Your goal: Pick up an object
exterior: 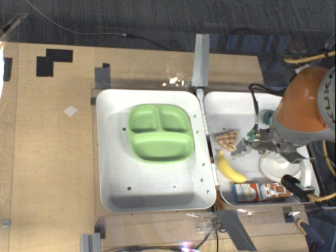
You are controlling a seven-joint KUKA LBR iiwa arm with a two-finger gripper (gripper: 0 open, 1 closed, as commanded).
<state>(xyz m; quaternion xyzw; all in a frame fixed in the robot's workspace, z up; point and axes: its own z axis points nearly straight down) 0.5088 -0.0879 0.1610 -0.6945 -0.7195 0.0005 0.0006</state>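
Banana (pixel 231 169), waffle (pixel 227 139), 2 cans (pixel 247 192) in rt bin (pixel 231 101).

My bench (pixel 47 156) is pale wood with black marks (pixel 52 61). Dark carpet (pixel 157 7) lies beyond, crossed by a thin cable (pixel 79 31).

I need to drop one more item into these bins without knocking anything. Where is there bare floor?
Left bin: bare floor rings the green divided plate, widest along the near wall and left wall. Right bin: crowded, with the waffle piece, banana, cans and gripper packed together; only its far strip is bare.
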